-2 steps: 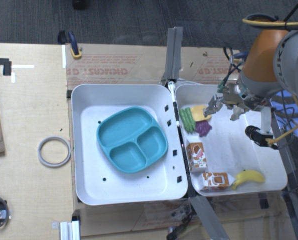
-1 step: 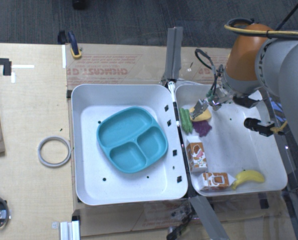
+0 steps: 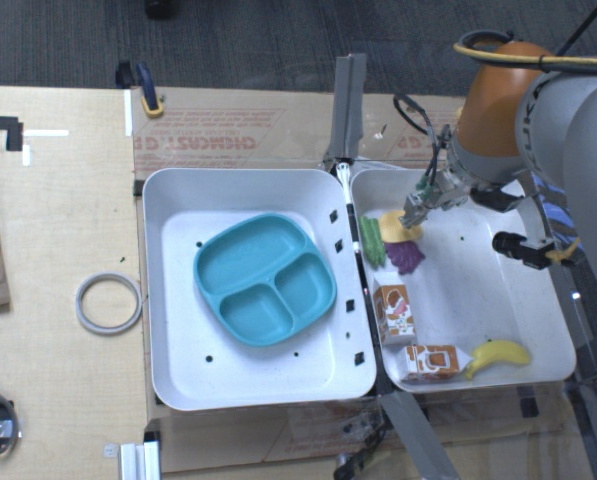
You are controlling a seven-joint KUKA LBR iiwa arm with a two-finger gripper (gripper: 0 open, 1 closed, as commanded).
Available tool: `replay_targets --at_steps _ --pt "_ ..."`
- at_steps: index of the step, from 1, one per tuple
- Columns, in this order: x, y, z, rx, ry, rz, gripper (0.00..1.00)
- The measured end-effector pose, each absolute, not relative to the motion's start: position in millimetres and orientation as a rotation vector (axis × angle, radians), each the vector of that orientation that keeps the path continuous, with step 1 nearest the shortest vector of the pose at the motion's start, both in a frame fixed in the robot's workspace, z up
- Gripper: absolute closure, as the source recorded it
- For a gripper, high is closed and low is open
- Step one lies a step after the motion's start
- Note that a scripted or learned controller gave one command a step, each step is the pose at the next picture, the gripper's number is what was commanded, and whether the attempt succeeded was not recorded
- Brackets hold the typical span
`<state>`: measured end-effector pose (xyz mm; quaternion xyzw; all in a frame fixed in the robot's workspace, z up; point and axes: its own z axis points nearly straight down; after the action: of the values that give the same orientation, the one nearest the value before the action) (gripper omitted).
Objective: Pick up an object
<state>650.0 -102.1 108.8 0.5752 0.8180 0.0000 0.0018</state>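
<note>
Where gripper (image 3: 415,215) hovers, yellow object (image 3: 396,228) just beneath, purple grapes (image 3: 406,256) near

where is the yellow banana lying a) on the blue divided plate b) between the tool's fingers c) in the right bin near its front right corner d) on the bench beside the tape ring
c, the banana lies on the floor of the right bin near the front right corner, beside a small carton; the blue divided plate sits apart in the left bin.
</note>
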Motion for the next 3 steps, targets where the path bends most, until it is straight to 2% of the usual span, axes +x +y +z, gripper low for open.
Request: replay_targets --at_steps 1,2,3 --pt "649.9 -102 109 1.805 2.567 0.0 0.0" --pt "660.2 -144 95 1.801 2.567 0.002 0.0" --pt "612.9 -103 159 1.649 2.673 -0.001 0.0"
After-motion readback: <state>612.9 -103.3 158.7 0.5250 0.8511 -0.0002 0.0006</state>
